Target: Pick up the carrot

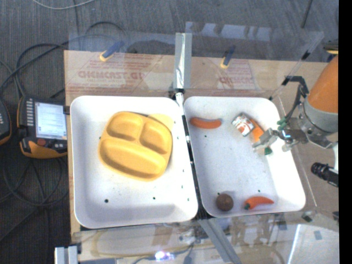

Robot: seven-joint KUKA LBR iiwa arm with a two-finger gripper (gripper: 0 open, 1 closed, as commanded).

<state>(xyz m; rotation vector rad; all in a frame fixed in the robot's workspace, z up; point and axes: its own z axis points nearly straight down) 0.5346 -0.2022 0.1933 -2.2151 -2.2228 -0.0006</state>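
The carrot (258, 203) is a small orange tapered piece with a dark green end. It lies in the right bin (286, 175) near the front right corner. My gripper (265, 142) hangs over the right side of that bin, well behind the carrot and just right of a small orange-and-white packet (243, 125). Nothing shows in its grip. The arm's orange band (329, 89) is at the right edge of the view.
An orange-red sausage-like stick (205, 123) lies at the back left of the right bin, and a brown ball (224, 202) sits left of the carrot. The left bin (88, 202) holds a yellow divided plate (136, 144). A handheld pendant (47, 126) lies off to the left.
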